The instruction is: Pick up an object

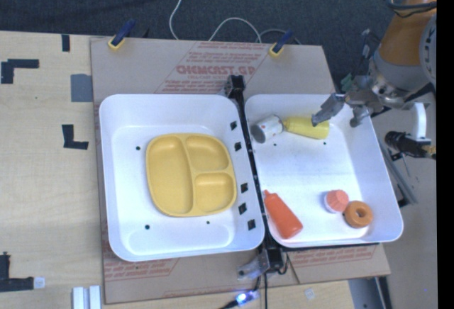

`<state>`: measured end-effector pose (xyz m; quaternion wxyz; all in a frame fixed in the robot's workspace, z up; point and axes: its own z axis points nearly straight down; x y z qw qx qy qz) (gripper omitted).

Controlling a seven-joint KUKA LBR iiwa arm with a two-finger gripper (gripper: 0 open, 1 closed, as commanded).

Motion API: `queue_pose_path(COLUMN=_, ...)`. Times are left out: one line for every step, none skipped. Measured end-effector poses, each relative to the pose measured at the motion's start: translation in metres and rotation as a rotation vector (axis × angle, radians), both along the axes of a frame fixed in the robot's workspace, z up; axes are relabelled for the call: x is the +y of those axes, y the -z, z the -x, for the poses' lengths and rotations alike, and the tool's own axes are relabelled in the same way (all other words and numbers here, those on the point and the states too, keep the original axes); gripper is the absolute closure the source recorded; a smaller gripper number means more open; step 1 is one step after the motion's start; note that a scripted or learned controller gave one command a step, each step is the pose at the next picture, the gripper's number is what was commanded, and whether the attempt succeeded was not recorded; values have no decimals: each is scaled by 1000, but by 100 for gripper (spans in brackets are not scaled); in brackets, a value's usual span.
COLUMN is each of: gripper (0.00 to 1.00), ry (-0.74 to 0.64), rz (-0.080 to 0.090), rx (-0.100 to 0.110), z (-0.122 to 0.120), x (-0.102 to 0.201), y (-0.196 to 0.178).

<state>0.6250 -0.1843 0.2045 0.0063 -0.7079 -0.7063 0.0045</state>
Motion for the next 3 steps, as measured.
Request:
queue_pose_path(gripper=0, ry=-4, rz=3, rx=-14, z=-3, x=1, y=-9)
queue_pose_path(gripper=0, ry=-3, rz=3, rx=-9, z=-1, x=-6, y=54)
queue_pose_path(gripper=0, ry=-5, rz=3, rx=-12, z=-8, x=-1, y=101)
